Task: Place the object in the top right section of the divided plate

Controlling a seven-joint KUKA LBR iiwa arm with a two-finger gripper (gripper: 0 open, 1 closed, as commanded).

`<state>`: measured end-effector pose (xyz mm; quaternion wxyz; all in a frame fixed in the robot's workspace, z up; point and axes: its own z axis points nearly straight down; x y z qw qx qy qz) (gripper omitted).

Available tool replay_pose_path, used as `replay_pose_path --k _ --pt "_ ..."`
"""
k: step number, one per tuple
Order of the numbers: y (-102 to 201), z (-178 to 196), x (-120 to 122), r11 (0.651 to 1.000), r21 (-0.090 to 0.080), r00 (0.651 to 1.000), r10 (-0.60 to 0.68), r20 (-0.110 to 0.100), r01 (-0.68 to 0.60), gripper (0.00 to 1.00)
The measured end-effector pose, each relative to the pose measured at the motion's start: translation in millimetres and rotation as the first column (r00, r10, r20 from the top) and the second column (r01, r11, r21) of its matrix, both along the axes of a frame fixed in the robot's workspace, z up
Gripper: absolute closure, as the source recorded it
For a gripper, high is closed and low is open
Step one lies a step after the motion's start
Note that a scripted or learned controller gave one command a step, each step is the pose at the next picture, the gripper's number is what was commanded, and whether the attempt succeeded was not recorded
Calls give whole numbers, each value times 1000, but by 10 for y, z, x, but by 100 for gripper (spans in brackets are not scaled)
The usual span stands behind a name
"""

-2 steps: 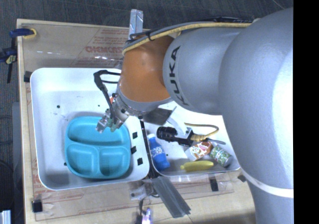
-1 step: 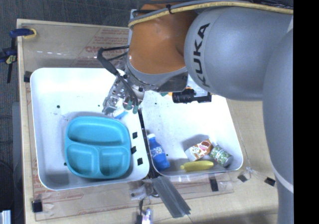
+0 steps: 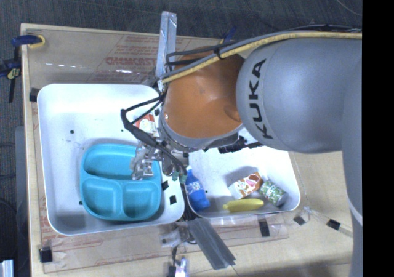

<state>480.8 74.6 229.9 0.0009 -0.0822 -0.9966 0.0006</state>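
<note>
**Gripper low over the plate's right edge**

Above both bins, the grey KUKA arm with its orange band covers the middle of the bench. Below it sit the left shallow white bin and the right shallow white bin. Inside the left bin lies the blue plastic divided plate, and the metal two-finger gripper hovers over the plate's upper right section; whether it is open or holding anything I cannot tell. A small red-and-white object peeks out beside the wrist, possibly the task's item. It looks light and stiff; its narrow sides seem the best hold.
</note>
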Motion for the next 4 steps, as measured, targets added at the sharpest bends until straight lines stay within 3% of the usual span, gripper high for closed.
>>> replay_pose_path --k 1,2,3,4 --pt "468 -1323 -48 997 1 997 81 1 -81 100" --pt "1381 -1355 -5 996 -6 995 94 10 -94 100" --pt "1435 -307 94 890 0 890 456 4 -456 100" --pt "1391 -1319 74 953 -4 953 303 12 -302 100"
